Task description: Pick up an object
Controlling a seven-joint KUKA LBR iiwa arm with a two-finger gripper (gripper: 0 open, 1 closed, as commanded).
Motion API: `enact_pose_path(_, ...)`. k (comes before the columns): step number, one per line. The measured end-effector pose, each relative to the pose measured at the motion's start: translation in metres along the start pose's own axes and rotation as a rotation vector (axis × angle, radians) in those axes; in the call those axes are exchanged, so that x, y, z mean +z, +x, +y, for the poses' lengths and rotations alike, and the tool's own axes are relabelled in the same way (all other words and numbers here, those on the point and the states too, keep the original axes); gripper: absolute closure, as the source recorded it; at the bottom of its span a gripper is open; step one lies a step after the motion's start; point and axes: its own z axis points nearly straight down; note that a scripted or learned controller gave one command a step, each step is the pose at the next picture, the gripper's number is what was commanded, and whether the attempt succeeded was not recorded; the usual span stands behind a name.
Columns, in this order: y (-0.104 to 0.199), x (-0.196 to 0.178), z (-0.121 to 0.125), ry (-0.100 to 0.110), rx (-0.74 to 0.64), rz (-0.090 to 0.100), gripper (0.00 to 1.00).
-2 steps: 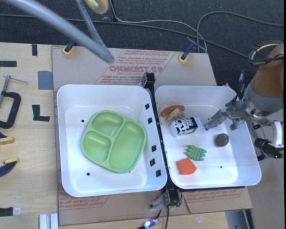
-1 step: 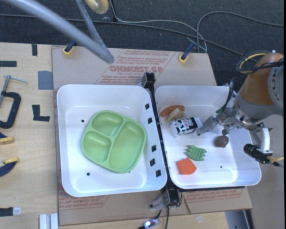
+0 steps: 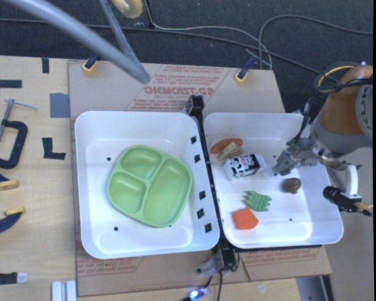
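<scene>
A dark floor with loose cables runs across the top of the frame, and below it a pale wooden desk (image 3: pixel 31 243) carries a cardboard sheet with two shallow white bins side by side.

In the camera view, the left bin (image 3: pixel 88 130) holds a green divided tray (image 3: pixel 150 185) lying flat near its middle. The right bin (image 3: pixel 326 231) holds the candidates for picking: a bread-like brown piece (image 3: pixel 227 146) at its upper left, a black-and-white carton (image 3: pixel 244 165) just below that, a green leafy toy (image 3: pixel 257 200) near the centre, an orange block (image 3: pixel 244 219) under it, and a small brown round object (image 3: pixel 292 185) toward the right. The arm comes in from the right of the frame, and the tool (image 3: pixel 288 163) sits low over the right bin, just above and left of the brown round object and right of the carton. Whether it is released or clenched cannot be told at this angle; nothing is visibly gripped.

The nearest target is judged to be the brown round object. To do this well, centre the tool directly over it, since a small rounded piece may squirt sideways from an off-centre pinch, descend until nearly at the bin floor, then close and lift straight up, staying clear of the carton.
</scene>
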Motion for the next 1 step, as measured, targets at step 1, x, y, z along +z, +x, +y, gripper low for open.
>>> enact_pose_path(1,-0.0024,-0.0631,0.0006,-0.007,0.002,-0.002,1.0)
